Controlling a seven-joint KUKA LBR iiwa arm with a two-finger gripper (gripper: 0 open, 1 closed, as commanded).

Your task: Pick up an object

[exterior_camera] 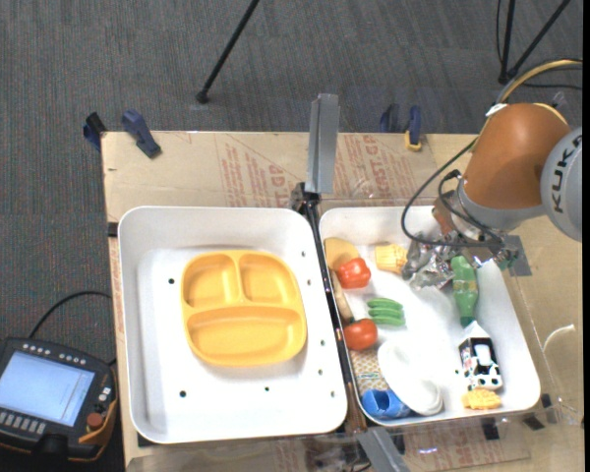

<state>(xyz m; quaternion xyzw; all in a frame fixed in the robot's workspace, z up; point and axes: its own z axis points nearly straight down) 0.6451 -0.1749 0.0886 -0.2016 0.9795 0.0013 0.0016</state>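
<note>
A: Bench [177, 165] noted: flat brown board w/ red print, clamps at back edge. Two shallow white bins, smooth plastic, rounded corners.

B: Left bin [143, 362] contents?

A: One yellow tray [244, 308], glossy plastic, three compartments, lying flat approx. mid-bin.

B: Right bin [516, 347]?

A: Cluttered w/ toy food. Along the left wall: red pepper [353, 273], round, glossy; below it a green pea pod [385, 311], ridged; then a red tomato [361, 334], smooth. A pale corn piece [390, 257] is seen near the back, bumpy texture. White plate [410, 370], round, smooth, toward the front; a blue cup [381, 403] just beside it at the front edge. A green bottle [464, 291], elongated, lies tilted on the right side. Black-and-white carton [480, 360], boxy, cow pattern, near the front right; a yellow waffle-like piece [483, 398] just in front of it.

B: Arm pose?

A: Arm [516, 160] is reached in from the right, orange band rounded and shiny, wrist pointed down over the back part of the right bin. Gripper [433, 266] is lowered betw. the corn piece and the green bottle, metal parts near the bin floor.

B: Gripper state?

A: Not resolved; parts too small and cluttered. Nothing is seen to be held.
</note>
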